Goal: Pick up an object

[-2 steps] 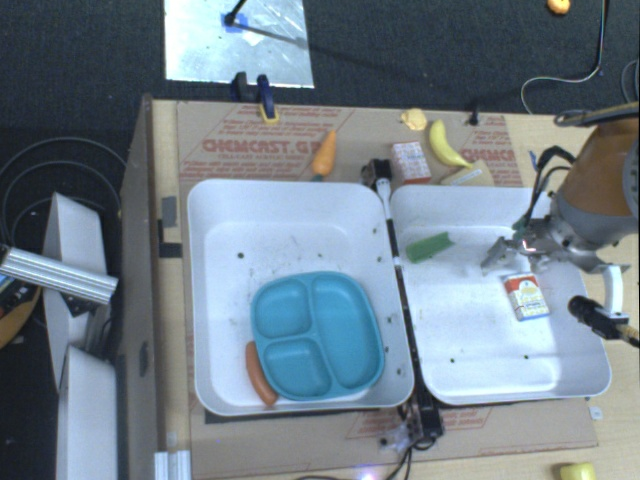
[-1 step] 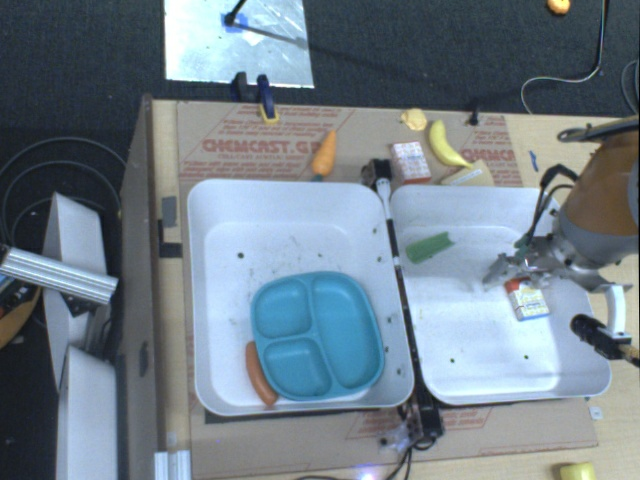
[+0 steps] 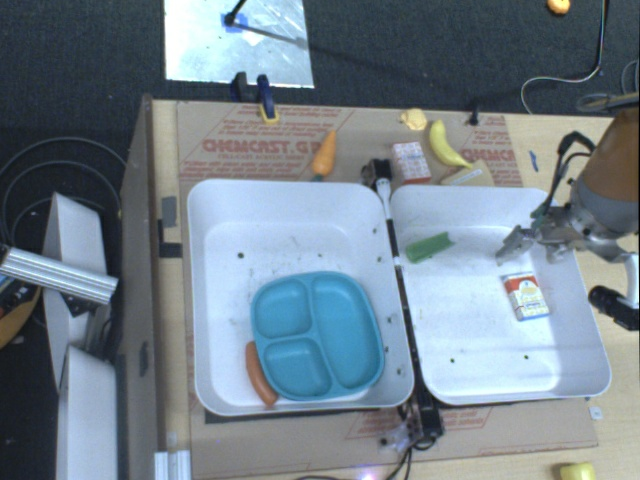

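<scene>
My gripper point(image 3: 527, 244) hangs over the right bin point(image 3: 480, 368), near its right side, with its fingers spread and nothing between them. Just below it a small red and white box point(image 3: 525, 296) lies flat on the bin floor. A green block point(image 3: 428, 246) lies at the bin's upper left, well to the left of the gripper. In the left bin point(image 3: 230, 238) sits a blue divided plate point(image 3: 317, 334), and an orange sausage-shaped piece point(image 3: 259, 372) lies along the plate's lower left edge.
Behind the bins, on the cardboard, lie a carrot point(image 3: 324, 154), a small pink box point(image 3: 410, 162), a banana point(image 3: 444, 145) and a yellowish bit point(image 3: 413, 119). The arm's grey body point(image 3: 612, 183) stands at the right edge, above the bin's right wall.
</scene>
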Action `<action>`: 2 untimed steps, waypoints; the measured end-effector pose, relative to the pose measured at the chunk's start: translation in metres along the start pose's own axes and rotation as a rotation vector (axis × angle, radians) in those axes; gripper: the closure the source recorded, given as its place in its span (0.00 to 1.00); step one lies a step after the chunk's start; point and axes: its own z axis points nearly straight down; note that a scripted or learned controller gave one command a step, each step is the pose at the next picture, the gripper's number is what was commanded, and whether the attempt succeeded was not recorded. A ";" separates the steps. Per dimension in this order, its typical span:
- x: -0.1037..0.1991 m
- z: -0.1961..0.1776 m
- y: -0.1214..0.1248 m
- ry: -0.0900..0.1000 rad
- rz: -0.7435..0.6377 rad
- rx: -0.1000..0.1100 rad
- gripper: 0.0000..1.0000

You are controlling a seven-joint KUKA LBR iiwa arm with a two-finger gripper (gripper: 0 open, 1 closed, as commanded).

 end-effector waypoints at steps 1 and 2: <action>-0.007 0.059 -0.009 0.001 0.003 0.005 0.00; -0.007 0.047 -0.008 0.001 0.003 0.002 1.00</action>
